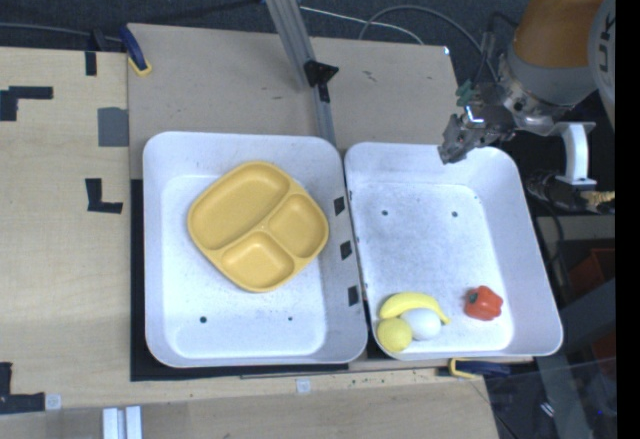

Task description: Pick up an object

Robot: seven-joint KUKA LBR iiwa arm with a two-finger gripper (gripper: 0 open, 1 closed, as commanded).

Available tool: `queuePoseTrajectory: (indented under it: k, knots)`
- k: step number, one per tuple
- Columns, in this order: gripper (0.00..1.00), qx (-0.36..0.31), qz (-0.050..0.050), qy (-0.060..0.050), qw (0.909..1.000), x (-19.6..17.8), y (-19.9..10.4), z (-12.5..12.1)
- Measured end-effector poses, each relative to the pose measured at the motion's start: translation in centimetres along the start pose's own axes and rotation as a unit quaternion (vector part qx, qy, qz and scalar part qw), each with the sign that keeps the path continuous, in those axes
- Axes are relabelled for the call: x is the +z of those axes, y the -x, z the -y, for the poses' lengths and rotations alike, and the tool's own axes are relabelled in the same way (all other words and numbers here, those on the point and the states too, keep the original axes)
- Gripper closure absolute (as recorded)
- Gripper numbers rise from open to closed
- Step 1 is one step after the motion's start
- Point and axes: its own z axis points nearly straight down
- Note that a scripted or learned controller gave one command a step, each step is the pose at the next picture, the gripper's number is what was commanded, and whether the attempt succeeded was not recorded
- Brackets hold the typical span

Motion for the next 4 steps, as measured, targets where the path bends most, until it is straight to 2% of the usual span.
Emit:
queuePoseTrajectory:
  k: [1,4]
  knots:
    - [1.0,-0.001,0.0,0.0,1.0,1.7,-5.0,1.3]
    - [1.0,-0.002,0.0,-0.002,1.0,6.9,-19.4,9.7]
